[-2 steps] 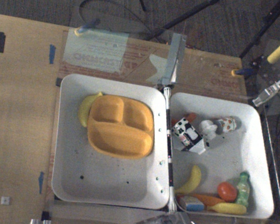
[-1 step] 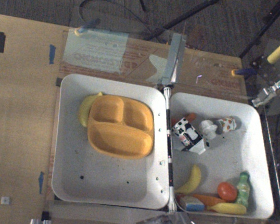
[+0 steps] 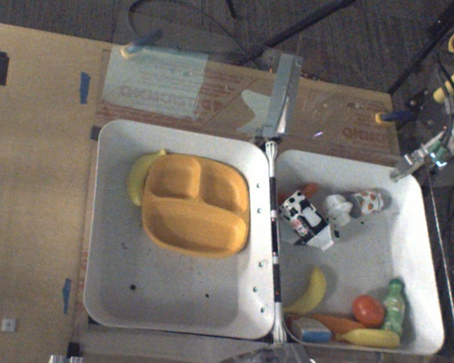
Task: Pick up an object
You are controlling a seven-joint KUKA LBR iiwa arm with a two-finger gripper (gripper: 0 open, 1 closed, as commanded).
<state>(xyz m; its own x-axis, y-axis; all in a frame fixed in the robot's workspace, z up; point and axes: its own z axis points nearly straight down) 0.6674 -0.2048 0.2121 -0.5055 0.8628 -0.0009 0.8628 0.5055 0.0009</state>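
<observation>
Left bin [image 3: 95,284]: one orange divided plate [image 3: 197,206], one banana [image 3: 136,177] peeking out from under its left edge; right bin [image 3: 430,277]: one black-and-white carton [image 3: 306,219], one white bottle [image 3: 356,203] just beside it, one more banana [image 3: 310,290], one red tomato [image 3: 368,310] touching one green bottle [image 3: 395,304], one long yellow piece [image 3: 371,337] by the front wall; two bins, two sure bananas, two bottles. Far right, gripper [image 3: 407,165] over the right bin's back corner, nothing seen in it; spread or pressed together, impossible to tell. Approach step, seemingly; next, probably a swing inward and down over the white bottle, nearest.
</observation>
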